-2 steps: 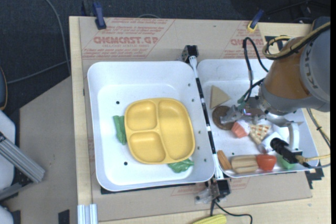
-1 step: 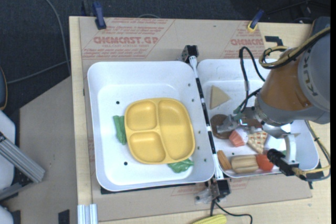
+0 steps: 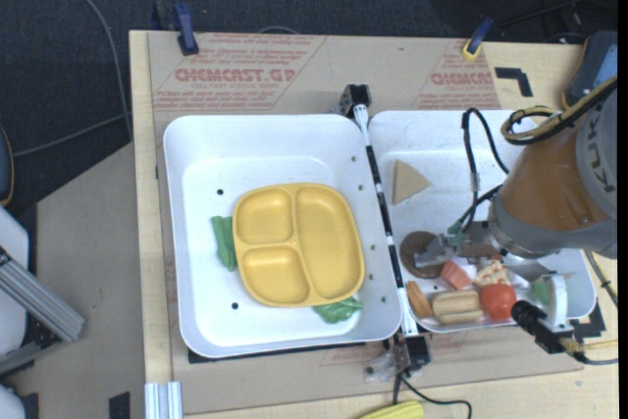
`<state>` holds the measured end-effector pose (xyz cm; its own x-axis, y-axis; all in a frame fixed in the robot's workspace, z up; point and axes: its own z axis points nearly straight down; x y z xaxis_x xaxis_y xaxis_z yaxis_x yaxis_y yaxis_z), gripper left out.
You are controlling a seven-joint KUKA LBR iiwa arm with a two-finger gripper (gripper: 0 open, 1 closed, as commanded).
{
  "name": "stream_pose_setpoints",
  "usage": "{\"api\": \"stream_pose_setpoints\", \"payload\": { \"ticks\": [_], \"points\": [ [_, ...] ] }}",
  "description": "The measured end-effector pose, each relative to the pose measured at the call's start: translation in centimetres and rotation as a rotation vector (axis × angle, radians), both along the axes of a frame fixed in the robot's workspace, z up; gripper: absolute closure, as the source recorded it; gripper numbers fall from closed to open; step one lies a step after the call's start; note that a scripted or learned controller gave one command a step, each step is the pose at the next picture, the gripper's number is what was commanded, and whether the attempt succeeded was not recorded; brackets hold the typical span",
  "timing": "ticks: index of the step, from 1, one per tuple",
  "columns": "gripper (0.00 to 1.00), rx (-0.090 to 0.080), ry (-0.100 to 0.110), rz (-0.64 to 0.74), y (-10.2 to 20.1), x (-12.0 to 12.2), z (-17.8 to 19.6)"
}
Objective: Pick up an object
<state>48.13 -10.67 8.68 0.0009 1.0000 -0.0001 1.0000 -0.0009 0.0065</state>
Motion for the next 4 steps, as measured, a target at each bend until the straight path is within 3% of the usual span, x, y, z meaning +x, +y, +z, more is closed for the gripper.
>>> {"api": "stream_pose_setpoints", "payload": {
  "ticks": [1,2,3,4],
  "points": [
    [1.0,-0.001,-0.011,0.0,0.1,0.4,1.2],
    [1.0,-0.001,0.006,0.001,-3.2,2.7,8.6],
    [1.0,0.0,0.006,0.003,1.0,8.0,11.4],
    [0.0,0.0,0.007,0.002,1.0,8.0,11.4]
  ]
}}
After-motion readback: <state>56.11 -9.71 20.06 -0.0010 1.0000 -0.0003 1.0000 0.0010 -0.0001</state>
